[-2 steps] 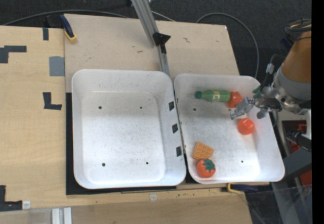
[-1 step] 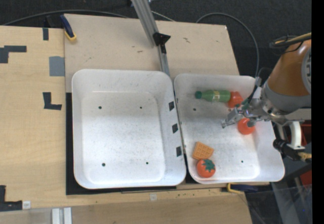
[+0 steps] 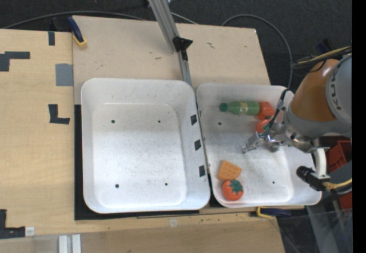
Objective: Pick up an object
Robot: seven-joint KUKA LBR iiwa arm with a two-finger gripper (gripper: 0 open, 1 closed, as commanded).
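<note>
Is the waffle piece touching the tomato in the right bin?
Touching. In the camera view the waffle piece meets the top of the tomato with no white bin floor between them.

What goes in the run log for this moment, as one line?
arm: over right bin | end effector: low, near green bottle | waffle, tomato: front of right bin, untouched | nothing lifted

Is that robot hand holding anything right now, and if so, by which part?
It cannot be told. The hand is down inside the right bin, below the green bottle and beside a small red-orange piece, but nothing shows between its fingertips.
</note>
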